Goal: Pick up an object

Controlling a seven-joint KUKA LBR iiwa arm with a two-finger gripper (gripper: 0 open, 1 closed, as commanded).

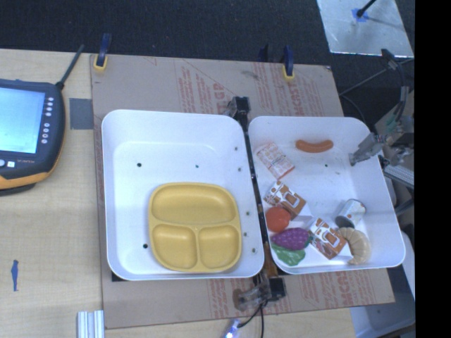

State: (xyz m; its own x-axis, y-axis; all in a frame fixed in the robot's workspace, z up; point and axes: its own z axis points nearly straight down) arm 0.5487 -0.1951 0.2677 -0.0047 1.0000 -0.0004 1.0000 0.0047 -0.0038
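Note:
The right bin (366, 182) holds several small items. A sausage (314, 145) lies near its far side. A pink-and-white packet (275, 159) and a brown-and-white carton (285, 198) lie along its left wall. Toward the near edge are a red tomato (277, 220), purple grapes (292, 239) on a green leaf (290, 255), a second carton (328, 238), a bread roll (359, 246) and a silver can (350, 210). My gripper (368, 148) hangs at the bin's right rim, right of the sausage, partly cut off by the view's edge and with nothing seen in it.
A yellow divided plate (195, 227) lies in the left bin (127, 160). A tablet-like pendant (25, 129) sits on the bench at the far left. Two clamps (287, 60) hold the cardboard underlay at the back.

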